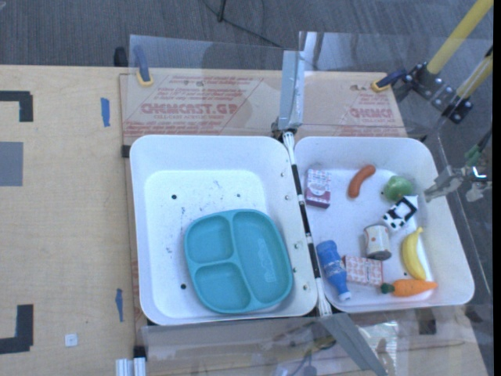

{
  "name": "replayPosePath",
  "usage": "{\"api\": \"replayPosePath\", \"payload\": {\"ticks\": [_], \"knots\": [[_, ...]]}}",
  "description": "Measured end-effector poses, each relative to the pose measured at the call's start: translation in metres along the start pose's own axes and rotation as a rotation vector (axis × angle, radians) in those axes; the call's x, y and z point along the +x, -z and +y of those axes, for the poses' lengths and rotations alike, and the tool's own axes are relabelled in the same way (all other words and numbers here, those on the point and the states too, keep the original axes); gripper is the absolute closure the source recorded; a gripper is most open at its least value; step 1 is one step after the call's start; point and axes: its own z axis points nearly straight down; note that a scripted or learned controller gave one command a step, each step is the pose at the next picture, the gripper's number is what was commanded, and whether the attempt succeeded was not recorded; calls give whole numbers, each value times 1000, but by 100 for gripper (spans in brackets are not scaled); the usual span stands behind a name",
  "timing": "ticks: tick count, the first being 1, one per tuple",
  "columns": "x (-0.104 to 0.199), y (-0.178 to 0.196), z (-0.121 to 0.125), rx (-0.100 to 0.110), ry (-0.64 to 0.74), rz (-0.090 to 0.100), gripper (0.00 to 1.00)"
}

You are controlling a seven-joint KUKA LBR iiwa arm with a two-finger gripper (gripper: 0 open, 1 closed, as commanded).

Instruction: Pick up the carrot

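— Looking at the claw [449, 182] first: where is it, and is it open?

— It sits at the far right, over the outer rim of the right bin [460, 251]. It is small and pale against the background, so I cannot tell whether it is open or closed. Nothing shows in its grip, and it does not seem to touch any object.

— What lies closest to it?

— A green ball [398, 186] is just to its left, inside the bin. A black-and-white cube [401, 212] is touching that ball's lower side, a little below and left of the claw.

— And the carrot?

— The carrot [411, 287] is well below the claw, lying flat against the bin's near wall, with its green end pointing left. A banana [412, 255] lies between the two, just above the carrot.

— Further out?

— Left of the banana there is a small can [377, 241], and under it a red checked packet [364, 270] beside the carrot's green end. A red sausage [361, 180] lies level with the claw, beyond the ball. Past it there is a red-and-white carton [318, 188], and a blue bottle [333, 268] lies by the divider.

— And farthest away?

— The left bin [141, 210], well apart from the claw, holding a teal divided plate [237, 260].
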Motion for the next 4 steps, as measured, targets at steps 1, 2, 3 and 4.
{"api": "replayPosePath", "payload": {"ticks": [1,2,3,4], "knots": [[45,-165,-41,-6,-151,0,0],[41,-154,-41,-12,-157,-6,100],[74,-78,-51,-1,87,0,100],[72,-69,-51,-4,83,-2,100]]}}
